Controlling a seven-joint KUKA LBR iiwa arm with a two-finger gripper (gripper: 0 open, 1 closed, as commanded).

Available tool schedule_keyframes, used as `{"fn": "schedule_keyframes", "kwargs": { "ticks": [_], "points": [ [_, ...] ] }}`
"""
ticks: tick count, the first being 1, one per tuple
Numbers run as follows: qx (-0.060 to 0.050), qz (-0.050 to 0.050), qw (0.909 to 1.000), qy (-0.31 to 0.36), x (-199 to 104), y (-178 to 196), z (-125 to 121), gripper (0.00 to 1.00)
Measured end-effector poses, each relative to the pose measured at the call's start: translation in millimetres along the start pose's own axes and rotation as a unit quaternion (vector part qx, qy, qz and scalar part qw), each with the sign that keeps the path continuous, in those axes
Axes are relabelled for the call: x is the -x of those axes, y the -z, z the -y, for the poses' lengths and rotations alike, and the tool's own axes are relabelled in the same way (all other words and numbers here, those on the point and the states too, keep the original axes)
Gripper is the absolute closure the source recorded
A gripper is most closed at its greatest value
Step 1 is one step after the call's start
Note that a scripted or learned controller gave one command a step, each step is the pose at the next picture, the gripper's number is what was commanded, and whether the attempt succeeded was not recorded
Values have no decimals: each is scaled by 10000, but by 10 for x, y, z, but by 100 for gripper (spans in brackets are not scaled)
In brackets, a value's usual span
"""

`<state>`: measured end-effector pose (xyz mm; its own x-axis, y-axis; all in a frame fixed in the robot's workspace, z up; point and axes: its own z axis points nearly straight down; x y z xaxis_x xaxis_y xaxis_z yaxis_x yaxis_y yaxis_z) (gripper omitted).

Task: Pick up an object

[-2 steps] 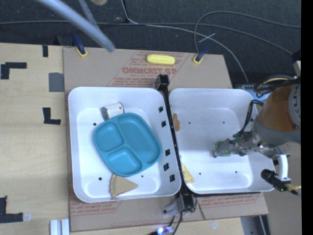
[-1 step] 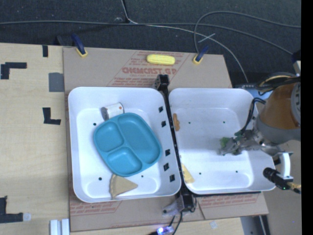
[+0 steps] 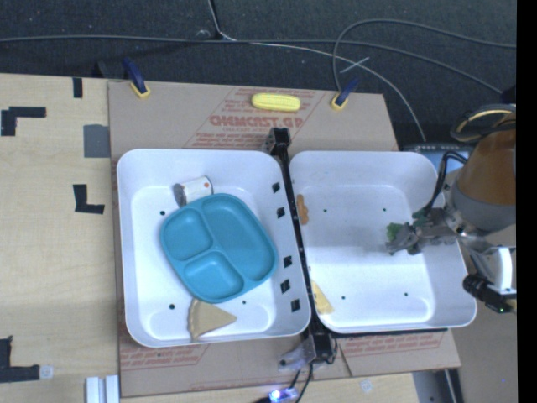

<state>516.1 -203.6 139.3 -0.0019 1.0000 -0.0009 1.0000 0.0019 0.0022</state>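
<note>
My gripper (image 3: pixel 405 240) is low inside the right bin (image 3: pixel 361 309), near its right side, at the end of the grey and orange arm (image 3: pixel 487 183) that reaches in from the right. A small green object (image 3: pixel 392 230) lies at the gripper's left tip, touching or almost touching it; whether it is gripped is unclear. The left bin (image 3: pixel 138 225) holds a blue divided plate (image 3: pixel 220 246), a small white cup (image 3: pixel 194 189) lying by the plate's upper left, and a tan wedge (image 3: pixel 207 318) below the plate.
A yellow object (image 3: pixel 275 102) lies on the cardboard behind the bins. Blue clamps (image 3: pixel 136 80) (image 3: pixel 345 93) hold the cardboard's back edge. Small orange bits (image 3: pixel 302 211) (image 3: pixel 320 299) sit along the right bin's left wall. Cables run over the dark surface at the back.
</note>
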Motion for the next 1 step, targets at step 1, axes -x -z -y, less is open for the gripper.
{"fn": "schedule_keyframes", "kwargs": {
  "ticks": [1],
  "points": [
    [0,-1,10000,1,-71,454,28,100]
  ]
}}
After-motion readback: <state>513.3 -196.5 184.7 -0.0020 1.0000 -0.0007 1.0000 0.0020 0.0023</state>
